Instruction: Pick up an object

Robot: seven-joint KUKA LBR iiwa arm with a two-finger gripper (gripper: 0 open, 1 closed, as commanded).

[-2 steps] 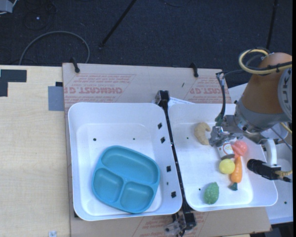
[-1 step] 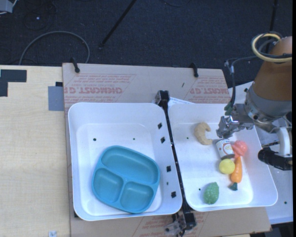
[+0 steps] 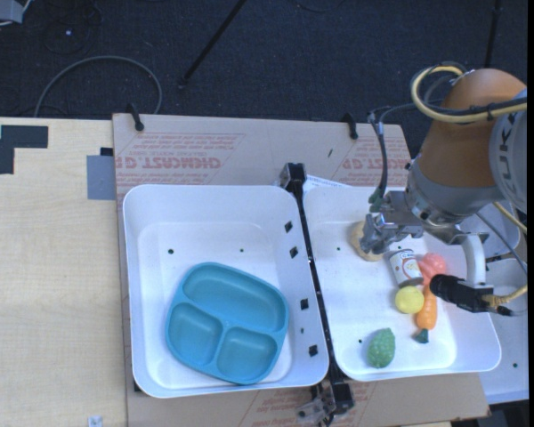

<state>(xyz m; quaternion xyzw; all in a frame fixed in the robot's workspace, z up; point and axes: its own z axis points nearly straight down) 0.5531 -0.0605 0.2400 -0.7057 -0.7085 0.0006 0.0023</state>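
Note:
My gripper (image 3: 376,231) reaches down into the right bin (image 3: 347,327), at its back left part. It sits right over a tan round object (image 3: 365,248), partly hiding it. Just to the right lies a small white bottle with a red label (image 3: 403,266). Beside it are a pink object (image 3: 434,263), a yellow lemon (image 3: 409,300) and an orange carrot (image 3: 426,315). A green bumpy vegetable (image 3: 381,348) lies near the bin's front edge.
The left bin (image 3: 151,238) holds a blue divided plate (image 3: 227,321). A black divider rail (image 3: 307,265) runs between the bins. A black cable end (image 3: 458,292) hangs over the right bin's right side. The arm's orange band (image 3: 467,123) looms above.

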